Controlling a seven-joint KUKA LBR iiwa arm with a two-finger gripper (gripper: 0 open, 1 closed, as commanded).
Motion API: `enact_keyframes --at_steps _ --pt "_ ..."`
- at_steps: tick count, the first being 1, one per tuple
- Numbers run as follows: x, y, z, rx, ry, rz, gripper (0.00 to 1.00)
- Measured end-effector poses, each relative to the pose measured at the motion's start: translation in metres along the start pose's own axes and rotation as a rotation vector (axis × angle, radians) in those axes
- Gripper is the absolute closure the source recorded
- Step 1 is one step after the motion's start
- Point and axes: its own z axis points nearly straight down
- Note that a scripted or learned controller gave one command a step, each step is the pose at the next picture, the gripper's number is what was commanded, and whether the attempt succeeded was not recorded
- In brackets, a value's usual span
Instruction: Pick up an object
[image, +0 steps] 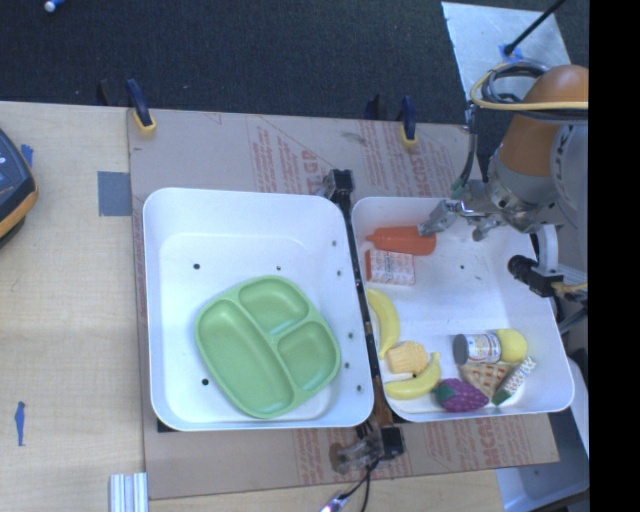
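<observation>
The right bin (530, 300) holds an orange carrot (400, 240) at its far left, with a red and white packet (391, 267) just in front of it. Nearer the front lie two bananas (384, 318), a yellow corn piece (407, 357), a small can (480, 348), a lemon (511, 344), a waffle (484, 378) and purple grapes (459, 396). My gripper (458, 221) hangs over the bin's far edge, just right of the carrot. It is open, with nothing between its fingers.
The left bin (170, 300) holds a green divided plate (265, 345). Blue clamps (139, 106) pin the cardboard base at the back. The arm's grey and orange body (540, 130) looms over the right bin's far right corner.
</observation>
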Motion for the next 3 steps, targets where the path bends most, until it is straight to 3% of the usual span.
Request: enact_keyframes --at_steps 1,3 --pt "0.048 -0.174 0.004 0.029 0.007 0.000 0.00" --pt "0.079 -0.044 0.019 0.025 0.007 0.002 0.00"
